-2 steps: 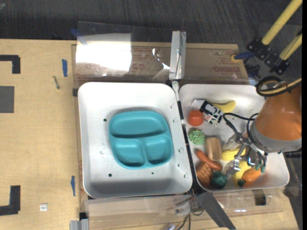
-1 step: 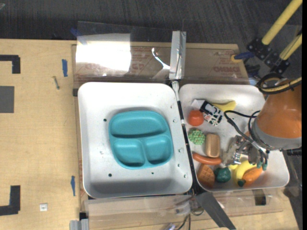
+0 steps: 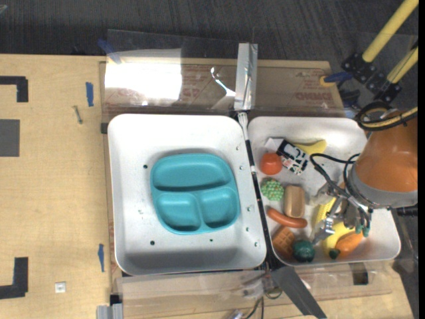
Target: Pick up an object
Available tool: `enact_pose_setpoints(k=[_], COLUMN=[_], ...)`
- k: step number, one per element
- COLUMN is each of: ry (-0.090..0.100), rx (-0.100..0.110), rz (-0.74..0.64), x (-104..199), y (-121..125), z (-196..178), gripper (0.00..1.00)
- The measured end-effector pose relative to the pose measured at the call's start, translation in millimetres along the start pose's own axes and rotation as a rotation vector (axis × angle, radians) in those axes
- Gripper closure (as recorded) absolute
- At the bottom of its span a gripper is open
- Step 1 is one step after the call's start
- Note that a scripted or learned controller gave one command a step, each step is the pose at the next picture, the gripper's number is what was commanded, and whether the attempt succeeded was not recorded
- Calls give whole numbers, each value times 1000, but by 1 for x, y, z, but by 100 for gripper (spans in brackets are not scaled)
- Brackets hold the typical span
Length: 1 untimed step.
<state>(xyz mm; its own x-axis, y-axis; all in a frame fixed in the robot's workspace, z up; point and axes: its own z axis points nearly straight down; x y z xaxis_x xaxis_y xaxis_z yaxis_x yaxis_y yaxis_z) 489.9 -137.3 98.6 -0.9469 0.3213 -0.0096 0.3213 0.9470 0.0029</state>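
Gripper: the metal two-finger gripper (image 3: 330, 226) is down in the right bin, at about 4 o'clock from that bin's centre. Wrist cabling and clutter hide the tips, so I cannot tell the jaw state, nor whether anything is held.
Beneath gripper: a yellow plastic banana-shaped toy (image 3: 327, 212) and a small orange plastic fruit toy (image 3: 349, 243) lie touching or just beside the tool. Judgement: one of these is the likely target, since the tool stands over them.
Arm: grey wrist with broad orange band (image 3: 392, 161) reaches in from 3 o'clock, covering that bin's right wall.
Other toys: a red plastic sausage (image 3: 287, 218) and tan bread-like block (image 3: 294, 200) at 9 o'clock from the gripper; a green knobbly ball (image 3: 272, 190) and an orange-red ball (image 3: 270, 163) toward 10 o'clock; a dark green round toy (image 3: 304, 250) at 7 o'clock.
Right bin: shallow white plastic bin (image 3: 335, 129), crowded. Risk: neighbours may be nudged or caught.
Left bin: shallow white plastic bin (image 3: 133, 145) holding a teal three-compartment plastic tray (image 3: 194, 191) at its centre, well apart from the gripper.
Status: pick not confirmed.
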Motion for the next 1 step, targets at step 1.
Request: enact_pose_setpoints(k=[1], ry=[5], rx=[3], rz=[19], x=[3], y=[9], z=[11], gripper=[0])
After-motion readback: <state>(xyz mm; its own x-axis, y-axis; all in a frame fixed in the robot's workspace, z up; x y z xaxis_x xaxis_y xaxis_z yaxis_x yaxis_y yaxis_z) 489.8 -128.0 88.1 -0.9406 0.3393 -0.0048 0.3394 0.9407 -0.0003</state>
